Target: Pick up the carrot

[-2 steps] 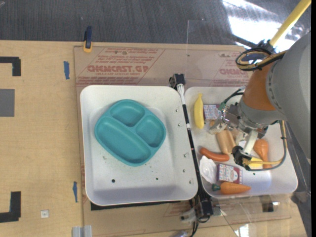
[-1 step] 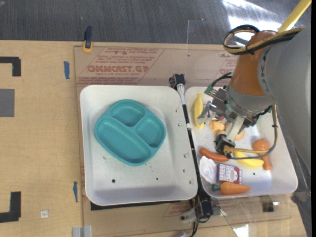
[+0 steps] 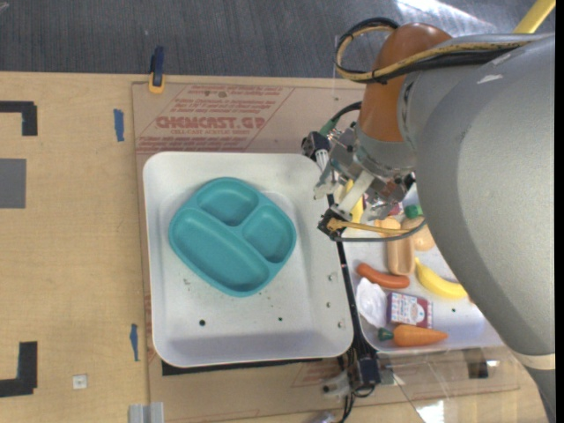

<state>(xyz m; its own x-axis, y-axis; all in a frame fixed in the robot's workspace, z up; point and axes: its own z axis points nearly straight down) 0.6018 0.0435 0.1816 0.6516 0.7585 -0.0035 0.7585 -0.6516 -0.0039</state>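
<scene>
- Carrot (image 3: 418, 334) sits at the near end of the right bin (image 3: 467, 329), orange body lying roughly flat with its green end pointing toward the divider between the bins. Nothing is on top of it.
- Gripper (image 3: 370, 203) hangs over the far end of that same bin, well apart from the carrot. I can't tell how its business end is set, too much cabling and wrist hardware in the way.
- Arm (image 3: 493, 166) takes up most of the right side, orange band just above the wrist, so a good chunk of the right bin is hidden under it.
- Between gripper and carrot there's a pile of toy food: a banana (image 3: 438, 281), a reddish sausage (image 3: 383, 277), a tan hot-dog-looking piece (image 3: 399, 255), and a small red-and-white packet (image 3: 407, 308) just beside the carrot.
- Left bin (image 3: 176, 324) has a teal divided plate (image 3: 233, 234) sitting in the middle. Looks like it's just parked there, not part of this job.
- My guess: the pick hasn't started yet. The gripper would need to travel toward the near end and come down on the carrot, and that packet being so close could get nudged or grabbed by mistake.
</scene>
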